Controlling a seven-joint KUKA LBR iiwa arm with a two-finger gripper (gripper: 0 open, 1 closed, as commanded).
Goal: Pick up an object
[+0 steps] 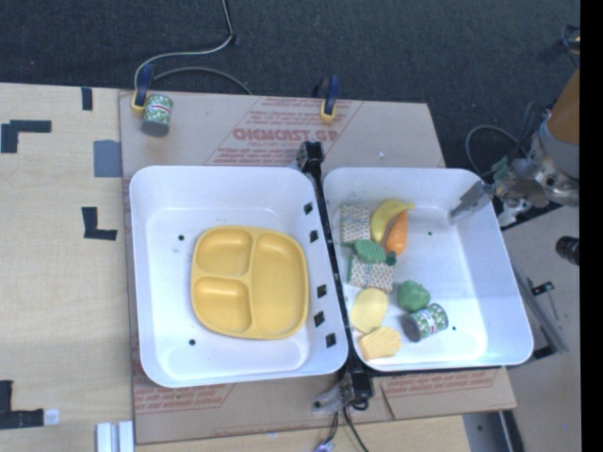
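Nearest me, a yellow wedge (380, 343) and small can (427, 321) lay at the right bin's (490, 281) six o'clock. From my gripper (468, 202), apparently empty, the banana (385, 217) and carrot (398, 233) lay toward nine o'clock; finger spread I couldn't tell.

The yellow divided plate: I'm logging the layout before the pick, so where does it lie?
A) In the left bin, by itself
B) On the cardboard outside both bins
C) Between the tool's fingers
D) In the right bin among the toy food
A: the yellow divided plate lies flat in the left bin, with the toy food all in the right bin.
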